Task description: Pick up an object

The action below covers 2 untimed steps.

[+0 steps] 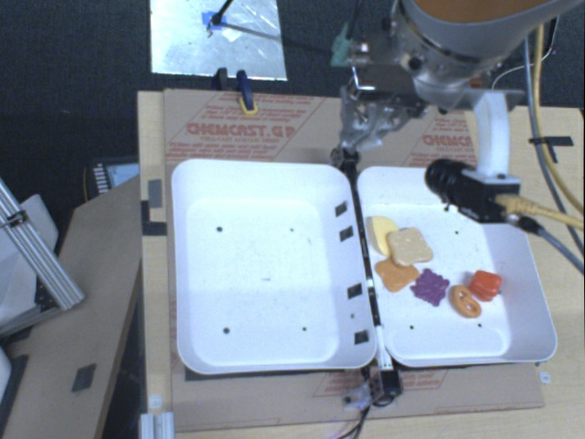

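Note:
The right bin (526,332) holds several small objects in a cluster: a pale yellow piece (380,229), a tan cracker-like piece (409,245), an orange flat piece (395,274), a purple star-like piece (430,287), an orange pretzel-like ring (465,302) and a red-orange block (485,283). My gripper (347,154) hangs at the far end of the divider between the two bins, above and behind the cluster, and nothing shows between its fingers.
The left bin (192,245) lies beside the right one, with black clips (347,234) along the shared divider. A black camera-like unit (462,190) with cables sits over the right bin's far edge. A shiny metal sheet (218,24) lies beyond the bench.

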{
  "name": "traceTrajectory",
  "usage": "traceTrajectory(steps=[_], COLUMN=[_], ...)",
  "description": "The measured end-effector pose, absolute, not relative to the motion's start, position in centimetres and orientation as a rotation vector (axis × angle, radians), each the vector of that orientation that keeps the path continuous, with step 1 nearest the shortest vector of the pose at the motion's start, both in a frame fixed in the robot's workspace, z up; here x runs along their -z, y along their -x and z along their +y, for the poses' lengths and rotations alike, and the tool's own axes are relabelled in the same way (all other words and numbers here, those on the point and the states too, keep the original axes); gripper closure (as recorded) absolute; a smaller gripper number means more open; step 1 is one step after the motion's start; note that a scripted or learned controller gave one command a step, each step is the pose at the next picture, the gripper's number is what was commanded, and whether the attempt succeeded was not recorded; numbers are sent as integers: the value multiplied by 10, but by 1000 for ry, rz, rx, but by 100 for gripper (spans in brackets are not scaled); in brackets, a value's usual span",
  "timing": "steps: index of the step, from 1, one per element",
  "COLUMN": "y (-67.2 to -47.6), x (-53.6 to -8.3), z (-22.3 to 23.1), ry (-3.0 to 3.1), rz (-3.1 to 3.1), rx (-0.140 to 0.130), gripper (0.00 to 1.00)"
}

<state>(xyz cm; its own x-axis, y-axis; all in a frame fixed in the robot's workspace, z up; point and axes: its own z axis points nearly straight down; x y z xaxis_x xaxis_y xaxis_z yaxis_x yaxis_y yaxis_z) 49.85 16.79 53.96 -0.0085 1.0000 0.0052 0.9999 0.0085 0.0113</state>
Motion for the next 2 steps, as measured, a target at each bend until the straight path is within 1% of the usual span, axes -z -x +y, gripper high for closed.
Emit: traceTrajectory(steps=[1,2], y=[-551,-553], x=[-534,-535], z=[214,235], ry=[-2213,-2214], rz=[2229,2229], rx=[-3,-4], gripper=[100,100])
